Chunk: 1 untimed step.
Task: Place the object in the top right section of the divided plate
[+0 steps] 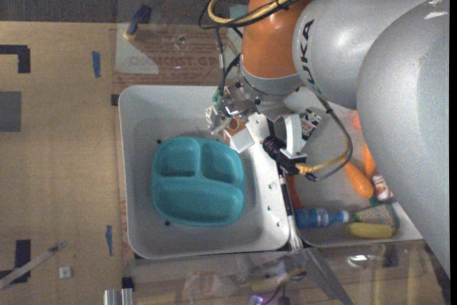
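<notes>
The divided plate point(198, 181), teal with three compartments, lies in the middle of the left bin point(136, 118), and all its compartments look bare. The object to be placed is hard to pick out: something small and brownish shows under the wrist near the plate's far right corner, and it may be the thing carried, though the blur there leaves that unsure. The gripper point(230, 123) hangs just above the left bin at that same corner, close to the plate's rim; whether it is wide, narrow or clasping anything I cannot tell, since wrist hardware and cables crowd the spot.

To do this step well, the arm should centre the tool over the right-hand small compartment at the far side, clear of the ridge between sections, then lower until the object is close to the floor before letting go, so it neither bounces nor rolls into the neighbouring compartment.

The right bin point(400, 228), mostly under the arm, holds a blue bottle point(321, 217), a yellow banana-like piece point(371, 230) and an orange carrot-like piece point(359, 182) along its near side.
</notes>
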Available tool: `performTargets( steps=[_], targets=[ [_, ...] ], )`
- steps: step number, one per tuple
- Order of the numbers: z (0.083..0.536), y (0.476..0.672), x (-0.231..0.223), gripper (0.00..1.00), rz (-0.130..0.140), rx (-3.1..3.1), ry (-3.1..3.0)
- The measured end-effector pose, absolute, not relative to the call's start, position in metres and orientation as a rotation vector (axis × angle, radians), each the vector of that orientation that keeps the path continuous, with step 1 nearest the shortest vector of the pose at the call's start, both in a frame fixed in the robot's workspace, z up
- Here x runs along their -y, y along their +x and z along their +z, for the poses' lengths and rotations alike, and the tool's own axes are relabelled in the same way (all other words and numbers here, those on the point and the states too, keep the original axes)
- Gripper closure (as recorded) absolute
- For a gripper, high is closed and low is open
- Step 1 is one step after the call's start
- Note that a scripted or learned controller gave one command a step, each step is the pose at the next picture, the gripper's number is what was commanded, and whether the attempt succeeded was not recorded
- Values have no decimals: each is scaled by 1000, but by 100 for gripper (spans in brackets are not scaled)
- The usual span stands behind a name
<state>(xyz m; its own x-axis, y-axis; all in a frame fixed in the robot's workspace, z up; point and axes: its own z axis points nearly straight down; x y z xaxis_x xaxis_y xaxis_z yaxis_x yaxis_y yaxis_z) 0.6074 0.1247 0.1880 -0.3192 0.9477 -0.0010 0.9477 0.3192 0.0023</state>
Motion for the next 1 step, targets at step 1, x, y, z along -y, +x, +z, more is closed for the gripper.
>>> performTargets(
  steps=[1],
  targets=[
    [188, 608, -125, 0, 3, -2549, 1832]
  ],
)
